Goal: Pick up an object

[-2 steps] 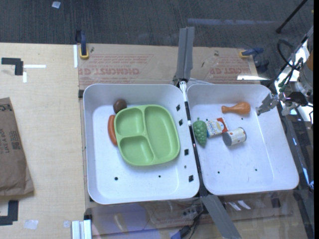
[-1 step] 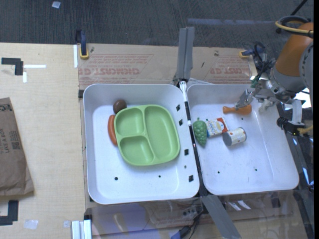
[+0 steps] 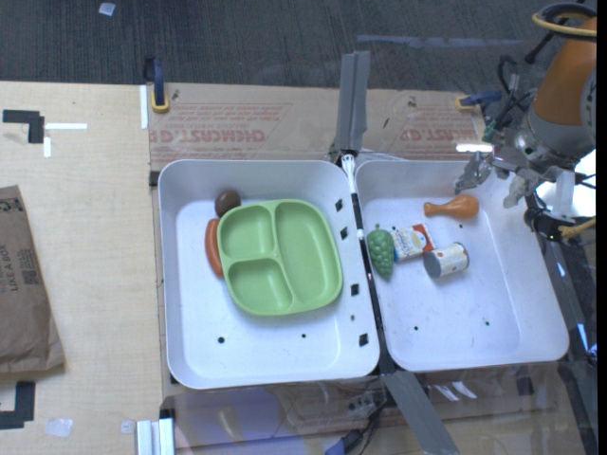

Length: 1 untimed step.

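1. Nearest the camera is the front rim of the right bin; everything below is placed from that bin.
2. In the bin's middle, toward its left wall, lie a green fruit, a small packet just right of it, and a can on its side, just right of the packet.
3. The drumstick lies in the back half of the bin, behind the packet and can, apart from both.
4. The gripper hangs over the bin's back right corner, fingers pointing down and spread apart, with nothing between them.
5. The relation that matters: the drumstick is the closest thing to the fingers, lying just forward and left of them. Its long axis runs roughly left to right across the bin, thin end to the left, thick end toward the gripper.
6. My judgement: a grasp across the narrow width would need the fingers to close front to back over the drumstick, after a short move inward and down.
7. Left of this bin, the other bin holds a green tray, a carrot and a brown ball, well away from the gripper.
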Motion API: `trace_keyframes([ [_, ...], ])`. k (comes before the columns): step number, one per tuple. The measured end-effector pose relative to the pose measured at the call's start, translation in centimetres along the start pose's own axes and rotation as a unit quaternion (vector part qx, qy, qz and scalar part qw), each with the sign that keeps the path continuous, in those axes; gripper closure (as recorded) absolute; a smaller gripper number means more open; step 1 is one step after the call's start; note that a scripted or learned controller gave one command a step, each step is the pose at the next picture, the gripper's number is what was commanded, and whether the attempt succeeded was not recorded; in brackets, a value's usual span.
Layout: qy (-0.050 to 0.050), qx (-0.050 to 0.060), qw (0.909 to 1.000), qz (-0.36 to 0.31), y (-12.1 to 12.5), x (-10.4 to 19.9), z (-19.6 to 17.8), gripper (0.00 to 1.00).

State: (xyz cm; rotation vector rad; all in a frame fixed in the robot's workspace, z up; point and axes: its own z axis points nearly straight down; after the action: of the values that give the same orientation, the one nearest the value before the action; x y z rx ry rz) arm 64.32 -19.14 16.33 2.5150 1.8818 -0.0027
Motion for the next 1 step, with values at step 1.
trace_keyframes([
  [1, 0.000, 0.001, 0.9997, -0.023, -1.77, -1.79, -1.40, 0.00],
])
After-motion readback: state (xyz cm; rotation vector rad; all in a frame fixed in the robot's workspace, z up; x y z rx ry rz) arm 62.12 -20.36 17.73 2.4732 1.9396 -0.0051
